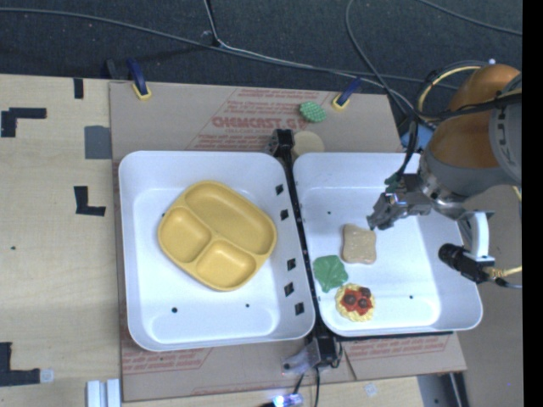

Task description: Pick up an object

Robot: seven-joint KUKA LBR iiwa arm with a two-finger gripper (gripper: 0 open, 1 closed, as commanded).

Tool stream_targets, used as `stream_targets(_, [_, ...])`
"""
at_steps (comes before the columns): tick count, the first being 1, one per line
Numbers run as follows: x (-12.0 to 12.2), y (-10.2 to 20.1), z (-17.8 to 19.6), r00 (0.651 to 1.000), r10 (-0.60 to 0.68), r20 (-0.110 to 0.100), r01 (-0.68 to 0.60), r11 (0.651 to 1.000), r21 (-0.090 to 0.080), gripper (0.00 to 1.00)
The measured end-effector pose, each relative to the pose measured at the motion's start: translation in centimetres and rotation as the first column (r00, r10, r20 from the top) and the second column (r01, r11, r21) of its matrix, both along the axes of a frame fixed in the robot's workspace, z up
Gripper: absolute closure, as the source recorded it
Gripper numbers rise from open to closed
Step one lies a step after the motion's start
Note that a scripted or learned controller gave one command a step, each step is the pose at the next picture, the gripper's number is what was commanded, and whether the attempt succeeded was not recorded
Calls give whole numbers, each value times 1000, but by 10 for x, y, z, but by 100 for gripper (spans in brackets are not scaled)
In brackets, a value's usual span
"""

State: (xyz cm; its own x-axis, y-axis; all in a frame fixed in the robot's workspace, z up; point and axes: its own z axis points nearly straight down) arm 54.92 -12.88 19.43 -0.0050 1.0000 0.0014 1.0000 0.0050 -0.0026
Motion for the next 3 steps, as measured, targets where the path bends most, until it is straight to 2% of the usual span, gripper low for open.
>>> stream_targets(2, [-19,106,27,1000,2,1,-2,1000,0,100])
stream_targets(3, [-17,155,23,1000,1,0,-1,1000,-1,100])
